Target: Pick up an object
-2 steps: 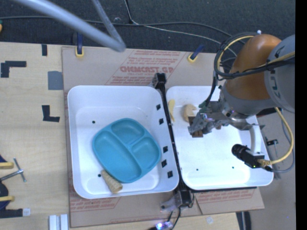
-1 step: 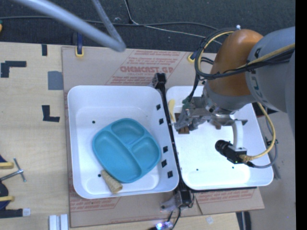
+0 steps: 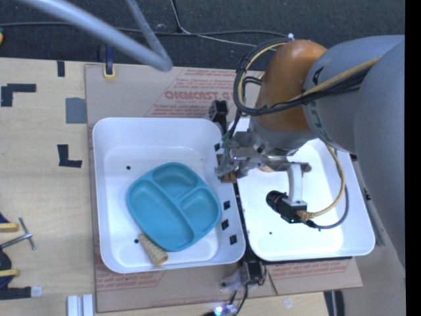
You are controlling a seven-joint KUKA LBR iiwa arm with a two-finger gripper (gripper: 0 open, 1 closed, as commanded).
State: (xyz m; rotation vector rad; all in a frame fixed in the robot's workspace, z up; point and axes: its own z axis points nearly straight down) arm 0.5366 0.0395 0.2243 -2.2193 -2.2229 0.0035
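Grey metal of the hand (image 3: 231, 164) sits low over the shared wall between the two bins, at the upper part of that divide, beneath the orange band (image 3: 289, 78) of the arm (image 3: 368, 91). Whether it is open or closed cannot be told from this view, and nothing is seen held in it. Just right of the hand, a black cylindrical fitting (image 3: 283, 206) and a yellow cable (image 3: 332, 206) hang over the right bin (image 3: 309, 242), which the arm largely covers. Left of the hand, in the left bin (image 3: 108, 176), lies a blue divided plate (image 3: 173, 205), flat, its right edge near the hand but apart from it. A tan cork-like piece (image 3: 152, 249) lies just beside the plate's lower left edge, well apart from the hand. Both bins rest on a cardboard sheet (image 3: 191, 91) on the wooden worktop (image 3: 39, 176).
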